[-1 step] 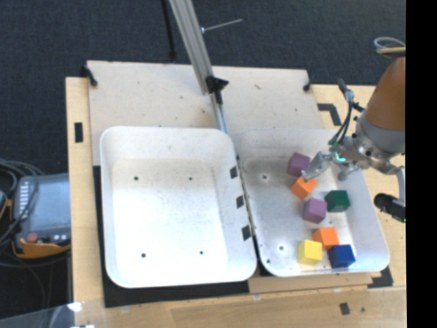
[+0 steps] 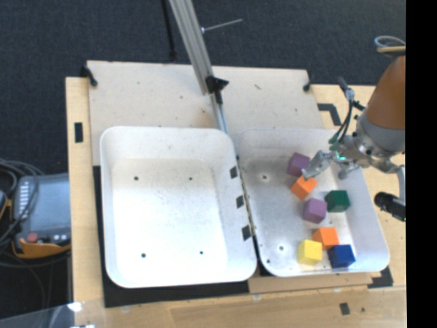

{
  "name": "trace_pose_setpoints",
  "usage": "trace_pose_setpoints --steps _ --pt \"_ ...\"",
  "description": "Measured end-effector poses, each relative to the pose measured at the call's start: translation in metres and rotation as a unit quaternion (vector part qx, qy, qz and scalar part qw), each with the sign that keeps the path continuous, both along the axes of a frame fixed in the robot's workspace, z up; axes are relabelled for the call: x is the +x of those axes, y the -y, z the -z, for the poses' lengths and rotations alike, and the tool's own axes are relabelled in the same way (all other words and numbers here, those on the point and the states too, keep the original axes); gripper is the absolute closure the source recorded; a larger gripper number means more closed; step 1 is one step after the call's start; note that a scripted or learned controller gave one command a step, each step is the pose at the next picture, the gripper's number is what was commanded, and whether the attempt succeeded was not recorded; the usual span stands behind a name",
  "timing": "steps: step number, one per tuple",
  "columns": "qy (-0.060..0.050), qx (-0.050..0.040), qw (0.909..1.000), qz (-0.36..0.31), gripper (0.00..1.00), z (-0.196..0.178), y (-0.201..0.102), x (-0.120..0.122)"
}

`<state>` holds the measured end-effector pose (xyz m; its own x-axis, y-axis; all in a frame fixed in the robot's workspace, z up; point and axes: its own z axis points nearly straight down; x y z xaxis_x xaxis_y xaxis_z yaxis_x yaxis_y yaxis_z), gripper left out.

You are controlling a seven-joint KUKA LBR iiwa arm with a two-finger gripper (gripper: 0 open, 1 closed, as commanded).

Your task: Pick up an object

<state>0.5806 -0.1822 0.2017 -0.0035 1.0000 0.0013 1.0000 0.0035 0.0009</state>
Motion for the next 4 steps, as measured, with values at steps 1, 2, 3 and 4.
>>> trace_pose_setpoints --steps 1,2,3,4 --pt "-0.003 -0.0013 1.0000 0.002 0.00 0.063 0.003 0.001" --pt "0.001 -0.0025 1.0000 0.002 0.00 0.105 0.004 0.002" --pt "0.005 -0.0023 1.0000 0.004 1.00 0.092 0.004 0.003" --pt "0.004 -0.0016 1.0000 0.000 1.00 0.028 0.004 0.004"
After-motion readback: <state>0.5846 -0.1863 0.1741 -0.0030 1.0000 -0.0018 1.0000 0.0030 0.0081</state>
